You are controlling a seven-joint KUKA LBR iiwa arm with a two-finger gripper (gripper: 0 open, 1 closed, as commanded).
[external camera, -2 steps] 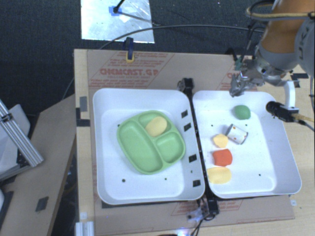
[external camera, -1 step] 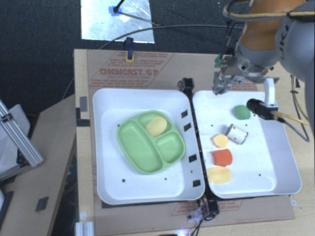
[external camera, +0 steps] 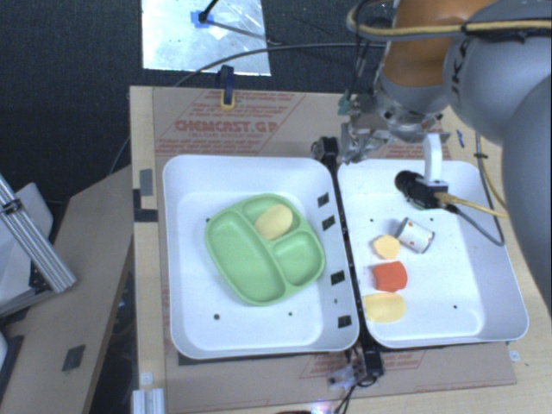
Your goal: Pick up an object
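Observation:
My gripper [external camera: 358,147] hangs over the far left corner of the right bin [external camera: 496,300], close to the divider between the two bins, and nothing shows in it. Nearer the front of that bin lie a small yellow piece [external camera: 386,247], a short silver and white cylinder [external camera: 417,235], an orange-red block [external camera: 390,275] and a flat yellow piece [external camera: 384,307]. They are well in front of the gripper. In the left bin [external camera: 185,317] a green divided plate [external camera: 250,270] holds a yellow lump [external camera: 274,221] in its far compartment.
The two bins rest on a cardboard sheet [external camera: 233,123] on the bench. Black clips [external camera: 336,276] run along the seam between the bins. A blue and yellow clamp [external camera: 227,86] stands at the far edge of the cardboard. The arm's grey body fills the upper right.

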